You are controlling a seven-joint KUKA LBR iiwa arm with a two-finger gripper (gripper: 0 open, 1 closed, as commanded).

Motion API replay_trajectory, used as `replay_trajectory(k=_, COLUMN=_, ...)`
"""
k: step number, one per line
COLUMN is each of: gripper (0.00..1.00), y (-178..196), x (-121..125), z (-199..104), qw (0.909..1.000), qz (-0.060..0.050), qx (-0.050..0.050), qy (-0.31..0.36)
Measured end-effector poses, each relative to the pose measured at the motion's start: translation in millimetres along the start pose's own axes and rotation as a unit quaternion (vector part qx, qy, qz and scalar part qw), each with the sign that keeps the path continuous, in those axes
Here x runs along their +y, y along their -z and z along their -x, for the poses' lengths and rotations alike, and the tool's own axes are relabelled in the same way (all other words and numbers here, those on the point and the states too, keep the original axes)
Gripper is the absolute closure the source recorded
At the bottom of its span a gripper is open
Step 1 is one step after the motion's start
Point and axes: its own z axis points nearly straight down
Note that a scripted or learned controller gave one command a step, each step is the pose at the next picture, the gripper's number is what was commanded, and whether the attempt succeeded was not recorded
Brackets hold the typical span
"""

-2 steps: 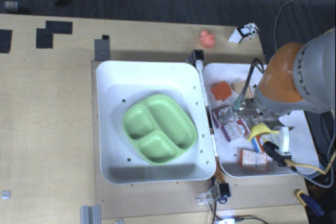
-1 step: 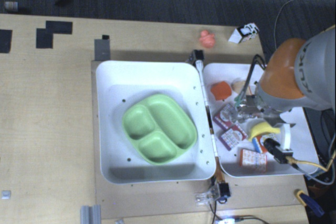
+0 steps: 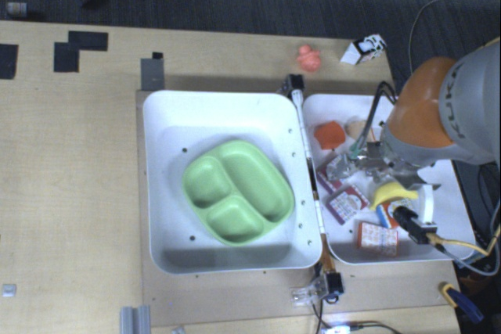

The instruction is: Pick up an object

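The right bin [image 3: 446, 242] holds several small objects. An orange-red block [image 3: 329, 134] lies near its far left corner. A maroon and white packet [image 3: 345, 204] and a red and white carton [image 3: 378, 237] lie toward the front, with a yellow banana-shaped toy [image 3: 393, 192] between them. My gripper [image 3: 354, 159] is low over the middle of this bin, just in front of the orange-red block and above a crumpled silvery wrapper [image 3: 337, 168]. The grey arm and its orange band [image 3: 419, 113] hide the bin's right part.
The left bin [image 3: 160, 168] holds a green divided plate [image 3: 237, 189]. A pink toy [image 3: 310, 58] and a black and white piece [image 3: 364, 48] lie on the bench behind the bins. Cables run past the right bin's front right corner [image 3: 458, 250].
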Motion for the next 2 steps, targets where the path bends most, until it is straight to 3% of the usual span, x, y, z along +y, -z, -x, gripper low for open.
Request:
replay_trajectory(k=1, gripper=1.0, y=11.0, x=1.8, z=-1.7, qw=1.0, qz=0.002, qx=0.001, qy=0.001)
replay_trajectory(k=2, gripper=0.0, y=11.0, x=1.8, z=-1.7, qw=1.0, qz=0.002, qx=0.001, qy=0.001)
